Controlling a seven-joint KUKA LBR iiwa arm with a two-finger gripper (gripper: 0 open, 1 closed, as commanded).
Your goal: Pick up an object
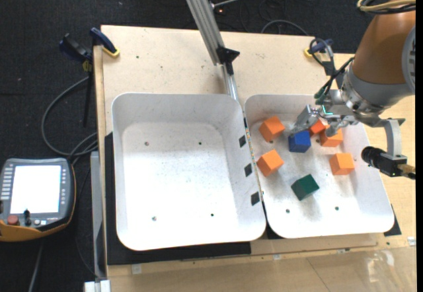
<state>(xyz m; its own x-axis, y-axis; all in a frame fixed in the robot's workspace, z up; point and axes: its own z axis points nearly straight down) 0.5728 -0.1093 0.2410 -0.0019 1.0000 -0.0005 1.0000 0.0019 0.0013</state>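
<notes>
— What can you make out at the gripper [316,119]?

— It's low in the right bin [370,211], over the blue cube [299,141] and an orange cube [330,135] that it partly hides. I can't tell whether its fingers are open or closed.

— Any writing?

— None I can read. The pendant [34,198] screen is a blank glare, and the arm is cut off at the frame's right.

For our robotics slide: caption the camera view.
Arm's end effector hangs over right bin among orange blocks, a blue block and a green block.
</notes>
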